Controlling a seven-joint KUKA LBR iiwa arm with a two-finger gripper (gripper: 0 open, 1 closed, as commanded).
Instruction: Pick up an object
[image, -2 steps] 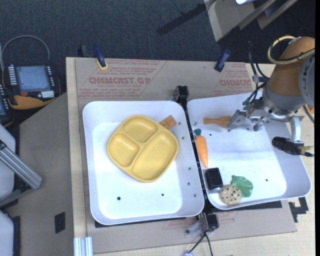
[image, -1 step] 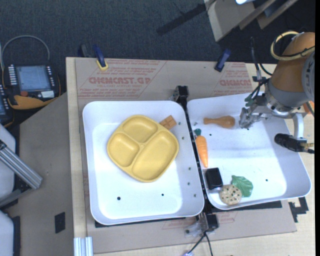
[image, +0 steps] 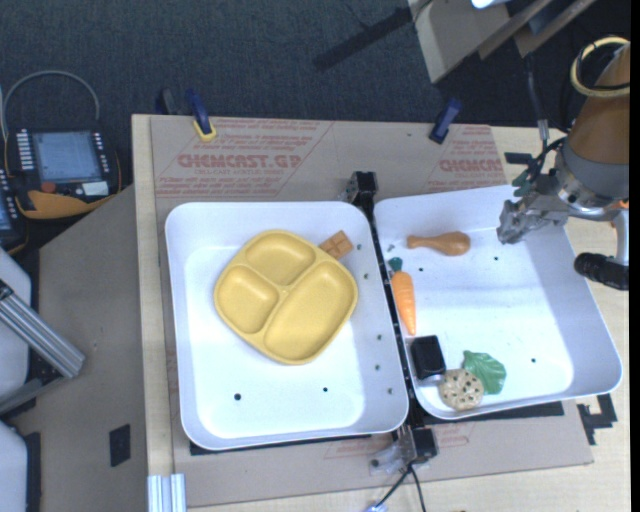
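I have the pincer (image: 512, 228) over the far right part of the right bin (image: 560, 330), nothing between its fingers; whether they are spread or closed I cannot tell at this size. Nearest candidate is the drumstick (image: 440, 242), lying flat just beside the pincer, toward the divider. Looks like a plastic toy: light, stiff, probably smooth and a bit slippery. I judge the narrow neck between bulb and bone end is the best hold, closing across it. Other options: carrot (image: 402, 300) along the divider, black block (image: 427, 355), cookie (image: 461, 389) touching the green leaf (image: 487, 368). Left bin (image: 200, 390) carries the yellow divided plate (image: 286, 296) and a small brown piece (image: 337, 243). Nothing lifted yet.
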